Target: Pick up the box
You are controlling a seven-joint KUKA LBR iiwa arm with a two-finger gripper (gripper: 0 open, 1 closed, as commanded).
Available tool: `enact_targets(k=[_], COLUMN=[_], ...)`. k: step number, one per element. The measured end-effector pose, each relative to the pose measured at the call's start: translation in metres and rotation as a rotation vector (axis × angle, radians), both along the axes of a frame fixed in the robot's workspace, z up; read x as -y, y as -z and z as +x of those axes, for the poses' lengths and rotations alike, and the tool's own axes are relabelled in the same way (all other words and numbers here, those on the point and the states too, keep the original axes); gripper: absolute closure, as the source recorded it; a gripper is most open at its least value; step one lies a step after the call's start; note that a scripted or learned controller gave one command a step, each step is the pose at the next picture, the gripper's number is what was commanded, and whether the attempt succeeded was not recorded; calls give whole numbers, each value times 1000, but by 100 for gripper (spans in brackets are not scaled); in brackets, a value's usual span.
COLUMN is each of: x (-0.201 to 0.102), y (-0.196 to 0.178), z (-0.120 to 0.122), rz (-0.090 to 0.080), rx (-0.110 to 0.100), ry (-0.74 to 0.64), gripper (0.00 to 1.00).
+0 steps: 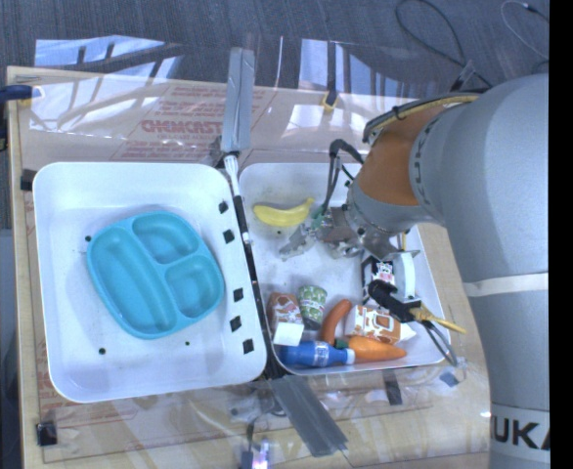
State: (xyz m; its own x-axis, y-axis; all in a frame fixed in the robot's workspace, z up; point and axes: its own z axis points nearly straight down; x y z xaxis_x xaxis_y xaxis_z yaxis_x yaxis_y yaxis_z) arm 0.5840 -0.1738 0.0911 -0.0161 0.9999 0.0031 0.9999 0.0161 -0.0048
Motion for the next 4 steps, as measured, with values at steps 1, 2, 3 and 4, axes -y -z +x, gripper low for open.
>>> enact_targets(k=[1, 2, 3, 4], x=[-20, -12, -7, -14], y=[0, 0, -1, 0], z=[-42, 0, 29, -18], rz=[-2, -3, -2, -3], rx=[0, 2, 2, -1], ry=[16, 94, 159, 191], gripper=[0, 0, 0, 0])
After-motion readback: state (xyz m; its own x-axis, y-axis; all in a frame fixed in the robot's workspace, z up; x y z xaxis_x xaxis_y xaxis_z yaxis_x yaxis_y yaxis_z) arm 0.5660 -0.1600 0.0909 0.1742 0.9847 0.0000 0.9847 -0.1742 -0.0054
